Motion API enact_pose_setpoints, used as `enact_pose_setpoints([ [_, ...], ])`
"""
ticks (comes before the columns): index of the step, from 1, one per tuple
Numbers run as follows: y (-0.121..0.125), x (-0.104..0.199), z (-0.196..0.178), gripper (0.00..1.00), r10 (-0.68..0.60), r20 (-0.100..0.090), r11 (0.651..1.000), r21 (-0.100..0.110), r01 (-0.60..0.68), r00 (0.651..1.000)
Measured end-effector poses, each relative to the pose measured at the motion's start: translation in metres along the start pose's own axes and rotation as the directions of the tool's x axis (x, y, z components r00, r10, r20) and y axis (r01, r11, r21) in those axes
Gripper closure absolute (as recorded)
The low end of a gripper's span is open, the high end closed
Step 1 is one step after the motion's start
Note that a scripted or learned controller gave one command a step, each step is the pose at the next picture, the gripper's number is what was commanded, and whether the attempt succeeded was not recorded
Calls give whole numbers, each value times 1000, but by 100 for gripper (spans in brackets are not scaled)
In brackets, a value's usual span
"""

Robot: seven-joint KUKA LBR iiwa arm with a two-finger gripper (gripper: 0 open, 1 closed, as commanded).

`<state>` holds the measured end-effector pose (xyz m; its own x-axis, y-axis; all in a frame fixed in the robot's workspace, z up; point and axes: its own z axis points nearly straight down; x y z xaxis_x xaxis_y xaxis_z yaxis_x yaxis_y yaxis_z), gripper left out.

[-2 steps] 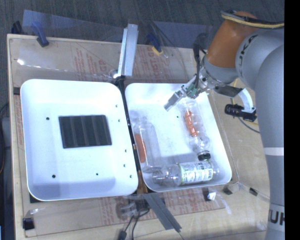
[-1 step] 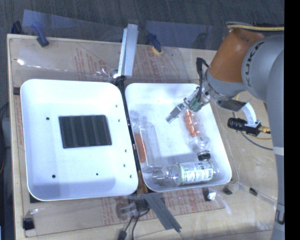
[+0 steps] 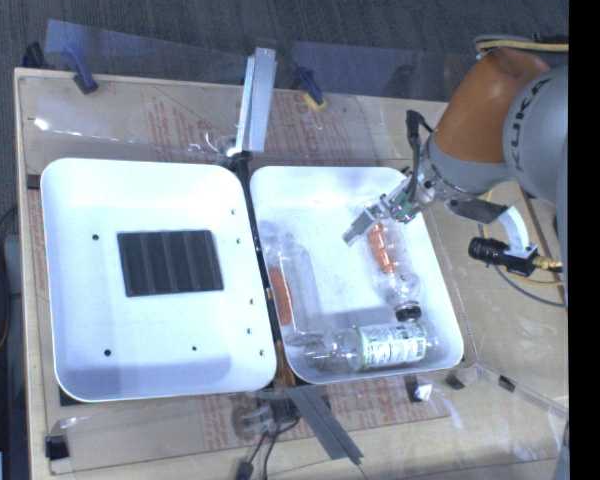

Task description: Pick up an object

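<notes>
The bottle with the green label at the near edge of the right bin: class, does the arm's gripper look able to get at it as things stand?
Probably yes. The bottle with the green label lies uncovered on top, and the gripper hovers above the same right bin. The bin's near wall beside it could cramp the approach.

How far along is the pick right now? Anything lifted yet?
Done: the arm has reached into the right bin, and the gripper is over the clear bottle with the orange label. In hand: nothing visibly lifted; that bottle, the bottle along the left wall and the green-labelled bottle all lie on the bin floor. Left: grasp and lift one. The left bin has only a dark grate.
</notes>
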<state>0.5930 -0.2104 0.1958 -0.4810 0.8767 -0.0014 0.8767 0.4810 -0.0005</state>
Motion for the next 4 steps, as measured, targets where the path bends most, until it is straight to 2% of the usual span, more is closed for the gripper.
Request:
enact_pose_setpoints([
  [1, 36, -19, 9, 0, -46, -1, 999, 1, 46, 999],
  [2, 33, -17, -8, 0, -76, 1, 997, -1, 76, 997],
  [3, 34, -17, -19, 100, -79, 3, 997, -1, 79, 997],
  [4, 34, -17, -19, 0, -79, 2, 997, -1, 79, 997],
])
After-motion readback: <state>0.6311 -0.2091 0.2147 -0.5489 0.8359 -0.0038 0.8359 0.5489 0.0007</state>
